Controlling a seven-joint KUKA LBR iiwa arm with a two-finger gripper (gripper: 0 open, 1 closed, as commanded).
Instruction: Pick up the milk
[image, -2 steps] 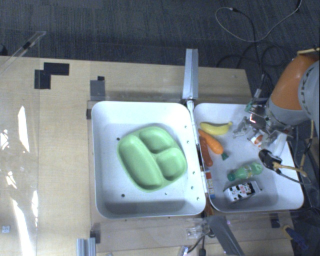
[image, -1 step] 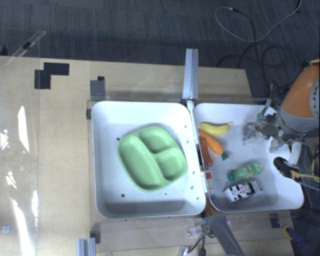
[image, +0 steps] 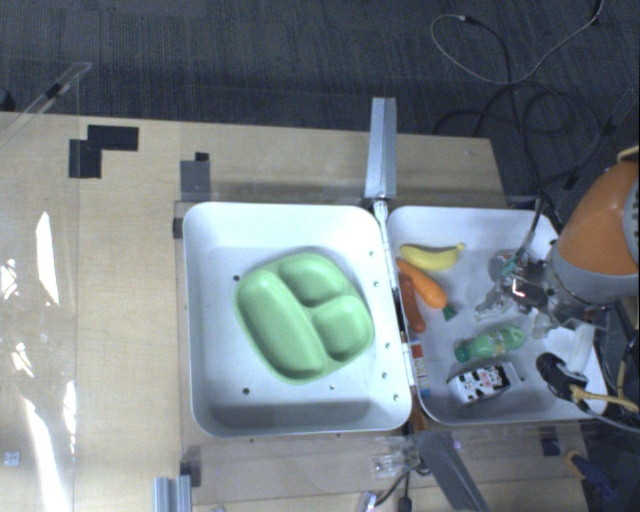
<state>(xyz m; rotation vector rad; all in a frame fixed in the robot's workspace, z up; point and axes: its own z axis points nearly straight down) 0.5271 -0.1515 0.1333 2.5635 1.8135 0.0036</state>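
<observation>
Metal fingers (image: 503, 288) (opening unclear) hover above the green bottle (image: 489, 345).

No legible text or labels.
The small carton (image: 483, 380) lying just in front of the green bottle (image: 489, 344), in the right bin (image: 470, 222), carries dark and red printed marks, too small and blurred to read.
</observation>
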